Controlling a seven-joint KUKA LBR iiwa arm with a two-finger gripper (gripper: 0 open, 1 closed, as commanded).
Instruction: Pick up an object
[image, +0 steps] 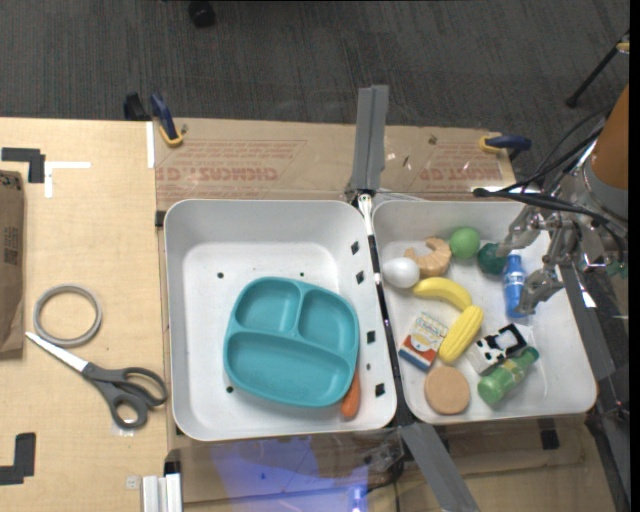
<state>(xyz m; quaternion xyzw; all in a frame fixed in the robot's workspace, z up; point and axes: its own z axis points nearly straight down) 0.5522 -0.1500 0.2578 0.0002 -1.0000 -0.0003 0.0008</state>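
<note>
My gripper (530, 262) hangs over the right side of the right bin (560, 400), its fingers spread open. A small blue bottle (513, 281) sits just left of the lower finger and below the upper one; I cannot see it clamped. Around it lie a dark green item (490, 260), a green ball (463, 241), a banana (443, 291), a corn cob (461, 333), a black-and-white toy (497, 345) and a green bottle (507, 374).
The right bin also holds a white egg (401, 271), a brown pastry (434, 256), a small box (424, 340) and a tan disc (447, 390). The left bin (190, 250) holds a teal divided plate (292, 340) and a carrot (350, 401). Scissors (110, 378) and a tape ring (67, 313) lie on the bench.
</note>
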